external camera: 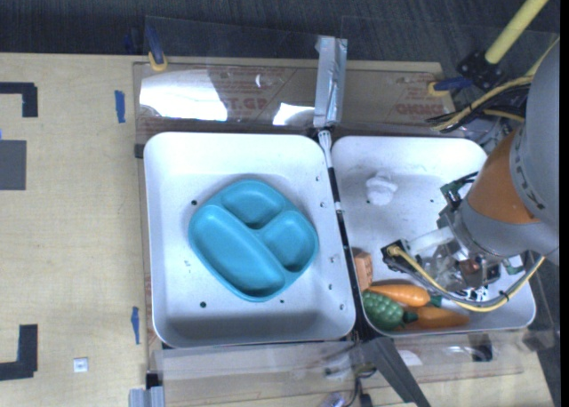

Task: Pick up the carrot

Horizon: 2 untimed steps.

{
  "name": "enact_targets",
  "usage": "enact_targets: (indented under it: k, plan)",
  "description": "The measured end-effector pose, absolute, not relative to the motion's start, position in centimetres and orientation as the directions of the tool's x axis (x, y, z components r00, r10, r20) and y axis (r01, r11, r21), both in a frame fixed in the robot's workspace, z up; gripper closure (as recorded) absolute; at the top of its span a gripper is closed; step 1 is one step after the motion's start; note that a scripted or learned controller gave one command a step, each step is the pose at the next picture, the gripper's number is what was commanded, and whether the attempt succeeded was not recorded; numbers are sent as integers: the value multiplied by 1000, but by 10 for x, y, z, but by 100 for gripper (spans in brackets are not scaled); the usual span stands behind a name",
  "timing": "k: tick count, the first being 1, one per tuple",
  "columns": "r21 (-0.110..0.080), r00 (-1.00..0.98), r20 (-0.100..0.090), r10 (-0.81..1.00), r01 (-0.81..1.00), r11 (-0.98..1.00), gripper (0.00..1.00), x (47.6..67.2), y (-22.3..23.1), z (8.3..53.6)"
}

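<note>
Carrot (402, 294): lay in the right bin (400, 161), near its front edge, long axis roughly parallel to that edge; which end pointed where could not be told. A green vegetable (384, 309) touched it in front.

Claw (449, 272): hung just above the carrot's right part; its opening could not be told.

Step, as judged: approach. Next move called for descent astride the carrot's middle.

Left bin (169, 219): held a blue divided plate (253, 238).

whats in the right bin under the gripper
Under the gripper in the right bin: a carrot, a green vegetable and another orange piece, partly covered by the gripper.
</note>
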<state>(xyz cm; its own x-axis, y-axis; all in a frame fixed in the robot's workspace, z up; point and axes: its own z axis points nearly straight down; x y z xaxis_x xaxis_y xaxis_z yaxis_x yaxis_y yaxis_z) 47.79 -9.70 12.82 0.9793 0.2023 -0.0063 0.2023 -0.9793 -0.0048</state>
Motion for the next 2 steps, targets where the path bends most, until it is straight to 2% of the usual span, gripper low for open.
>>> enact_targets:
  k: [1,2]
  plan:
    - [1,867,0,498,498,-867,100,480,-66,221]
    - [1,768,0,641,641,-768,100,480,-76,268]
